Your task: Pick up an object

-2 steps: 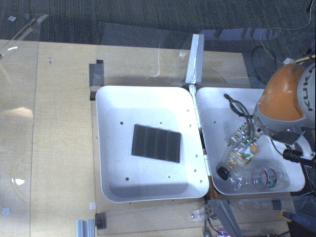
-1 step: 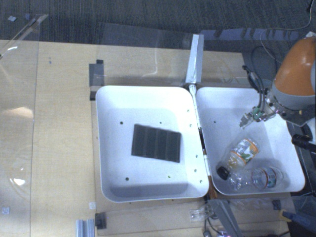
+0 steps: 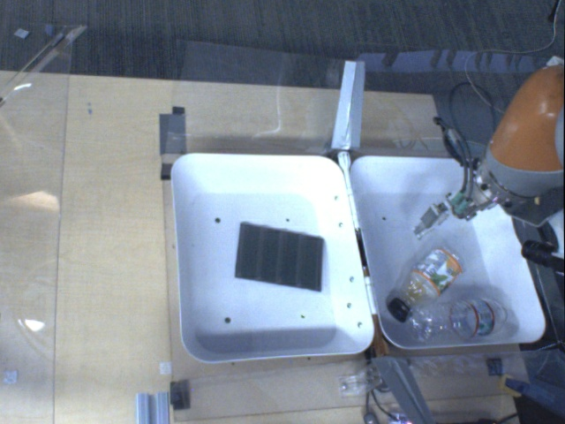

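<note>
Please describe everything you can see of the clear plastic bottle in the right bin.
The clear plastic bottle lies on its side in the right bin, toward the near edge. Its body looks transparent, with an orange and green label around the middle. A dark cap points toward the lower left. Its other end points toward the pincer, which hangs apart from it. Just to its lower right lies another clear container, close beside it.

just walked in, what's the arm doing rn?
The KUKA arm reaches in from the right, its gripper hovering over the right bin. Nothing sits between its fingers, so no pick yet. Just below it in that bin lie a clear plastic bottle with an orange label and dark cap, and a clear cup-like container near the front wall. The left bin holds a dark ribbed pad, lying flat and untouched.
</note>
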Motion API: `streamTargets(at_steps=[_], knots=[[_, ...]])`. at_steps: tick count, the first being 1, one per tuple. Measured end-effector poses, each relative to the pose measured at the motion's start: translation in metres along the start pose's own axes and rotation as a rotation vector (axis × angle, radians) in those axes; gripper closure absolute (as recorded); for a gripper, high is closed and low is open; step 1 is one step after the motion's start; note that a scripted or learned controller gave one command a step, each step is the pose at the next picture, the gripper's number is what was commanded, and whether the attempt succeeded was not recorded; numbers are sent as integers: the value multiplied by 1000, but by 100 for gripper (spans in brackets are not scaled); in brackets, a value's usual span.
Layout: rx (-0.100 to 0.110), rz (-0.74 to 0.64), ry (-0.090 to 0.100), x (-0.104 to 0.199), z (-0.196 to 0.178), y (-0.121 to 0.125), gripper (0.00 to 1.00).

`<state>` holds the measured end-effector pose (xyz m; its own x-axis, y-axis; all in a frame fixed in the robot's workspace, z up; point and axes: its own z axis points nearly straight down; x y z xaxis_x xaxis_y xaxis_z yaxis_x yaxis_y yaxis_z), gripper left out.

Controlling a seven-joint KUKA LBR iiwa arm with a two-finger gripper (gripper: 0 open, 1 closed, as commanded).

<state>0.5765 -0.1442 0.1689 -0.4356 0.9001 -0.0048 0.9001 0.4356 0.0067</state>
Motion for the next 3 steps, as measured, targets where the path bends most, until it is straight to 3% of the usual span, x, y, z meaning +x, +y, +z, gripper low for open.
streamTargets(at_steps=[1,2,3], knots=[[1,148,-1,-53,-47,-32,0],[1,350,-2,-61,-91,-15,0],[4,284,3,-37,49,-51,0]])
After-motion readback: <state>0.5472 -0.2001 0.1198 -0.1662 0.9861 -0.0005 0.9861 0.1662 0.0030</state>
